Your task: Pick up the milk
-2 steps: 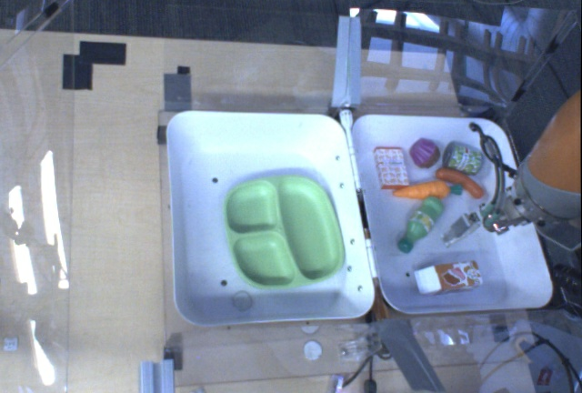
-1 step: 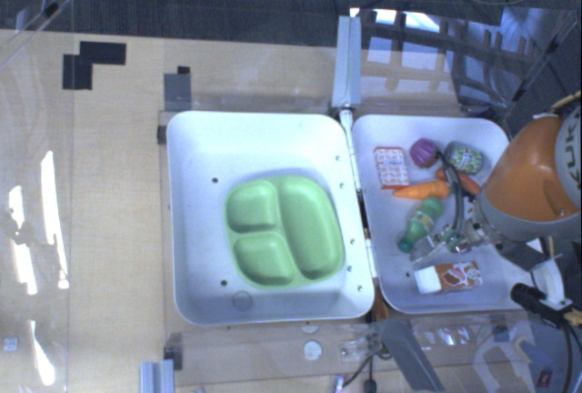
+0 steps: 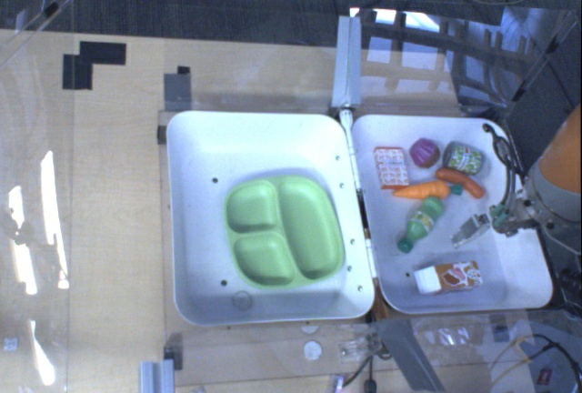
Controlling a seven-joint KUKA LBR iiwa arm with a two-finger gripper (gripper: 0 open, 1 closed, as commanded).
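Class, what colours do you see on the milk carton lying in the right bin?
The milk carton is white at one end and reddish-brown with white markings elsewhere, in the camera view.

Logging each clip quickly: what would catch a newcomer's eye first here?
The green divided tray in the middle of the left bin stands out most. The right bin holds a cluster of small food items, with the milk carton lying apart near its front edge. The gripper hangs over that bin's right side, above the milk.
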